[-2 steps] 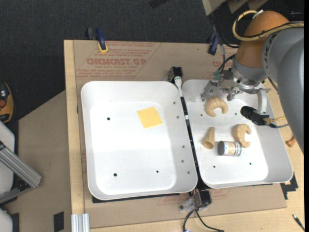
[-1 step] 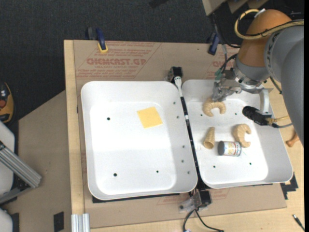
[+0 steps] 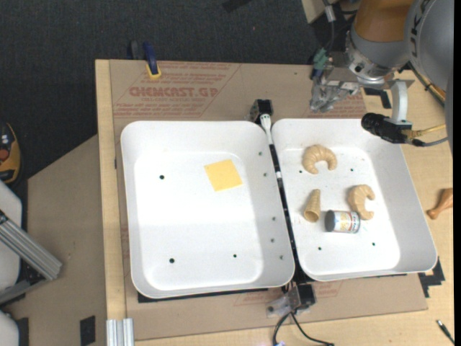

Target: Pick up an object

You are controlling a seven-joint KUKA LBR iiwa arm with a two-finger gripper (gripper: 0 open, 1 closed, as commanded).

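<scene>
Hovering jaws [image 3: 333, 96], nothing visibly between them.

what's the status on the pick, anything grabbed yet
Gripper above right bin's far edge, nothing seen in it. Two croissants, cone, small can in bin. Nothing blocking.

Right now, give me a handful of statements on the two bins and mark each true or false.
1. The yellow square lies in the left bin. True.
2. The right bin holds two croissants. True; the second sits nearer the can.
3. The can stands upright. False; it lies on its side.
4. The cone is in the left bin. False; it is in the right bin, beside the can.
5. The gripper is down among the pastries. False; it is above the right bin's far edge.
</scene>
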